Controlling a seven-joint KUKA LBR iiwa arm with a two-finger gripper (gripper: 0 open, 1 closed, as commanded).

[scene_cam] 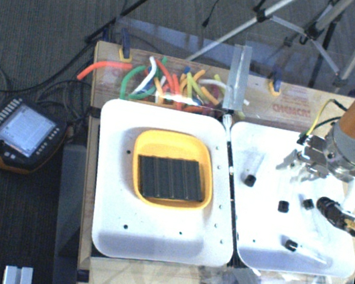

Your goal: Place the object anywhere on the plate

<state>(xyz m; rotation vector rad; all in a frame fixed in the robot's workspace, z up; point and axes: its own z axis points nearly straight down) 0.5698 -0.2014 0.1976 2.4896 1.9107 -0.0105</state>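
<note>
End effector [315, 162] at 2 o'clock over right bin [260, 251] — grip state can't tell. Carry obj level to yellow plate [143, 142], 9 o'clock — release low.

Open plate [177, 146] top, apparently unblocked; small black pieces [283, 206] rightward.

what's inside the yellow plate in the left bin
A dark ribbed rectangular slab lies flat in the yellow plate, covering most of its floor. Whatever sits under that slab is hidden.
</note>
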